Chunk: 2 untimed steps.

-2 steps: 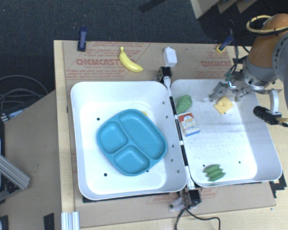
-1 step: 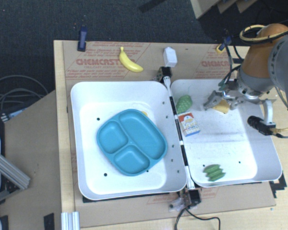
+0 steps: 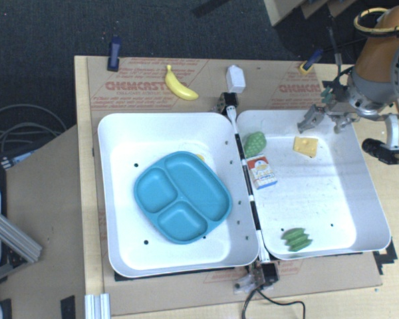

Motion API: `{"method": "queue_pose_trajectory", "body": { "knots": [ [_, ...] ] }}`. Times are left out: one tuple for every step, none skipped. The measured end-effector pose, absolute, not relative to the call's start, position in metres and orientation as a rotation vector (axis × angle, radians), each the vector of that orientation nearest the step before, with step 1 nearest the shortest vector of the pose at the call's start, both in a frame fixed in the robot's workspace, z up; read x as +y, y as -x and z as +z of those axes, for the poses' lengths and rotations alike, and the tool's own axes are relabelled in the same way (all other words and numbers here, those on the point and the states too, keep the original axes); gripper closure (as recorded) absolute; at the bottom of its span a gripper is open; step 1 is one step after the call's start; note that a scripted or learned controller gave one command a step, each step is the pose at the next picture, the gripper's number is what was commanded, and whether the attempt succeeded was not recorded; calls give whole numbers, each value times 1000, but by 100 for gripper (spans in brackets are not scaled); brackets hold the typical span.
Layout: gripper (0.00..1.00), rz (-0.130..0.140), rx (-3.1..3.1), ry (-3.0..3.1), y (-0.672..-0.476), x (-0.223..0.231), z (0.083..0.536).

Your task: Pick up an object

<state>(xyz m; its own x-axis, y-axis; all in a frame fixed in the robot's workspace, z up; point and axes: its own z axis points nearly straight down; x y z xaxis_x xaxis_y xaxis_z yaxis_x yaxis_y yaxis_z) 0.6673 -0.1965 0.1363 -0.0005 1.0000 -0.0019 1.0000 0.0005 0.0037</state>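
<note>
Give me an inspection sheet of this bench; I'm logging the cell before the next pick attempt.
Surface: bench bears a left bin and a right bin, side by side.
Job's things: blue tray in left bin; cheese, green lump, small carton and green pods in right bin.
Clutter: banana, blue clip and white block on the bench behind the bins.
Grippers: hand above the right bin's far edge, near the cheese, nothing seen in it.
Cables: coil on the floor at left; cable at the front edge.
Surroundings: dark carpet.
</note>
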Motion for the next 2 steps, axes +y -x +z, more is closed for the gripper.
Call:
{"method": "queue_pose_trajectory", "body": {
  "knots": [
    [0,1,2223,-2219,-666,-168,99],
    [0,3,2218,-2218,-661,-185,162]
  ]
}}
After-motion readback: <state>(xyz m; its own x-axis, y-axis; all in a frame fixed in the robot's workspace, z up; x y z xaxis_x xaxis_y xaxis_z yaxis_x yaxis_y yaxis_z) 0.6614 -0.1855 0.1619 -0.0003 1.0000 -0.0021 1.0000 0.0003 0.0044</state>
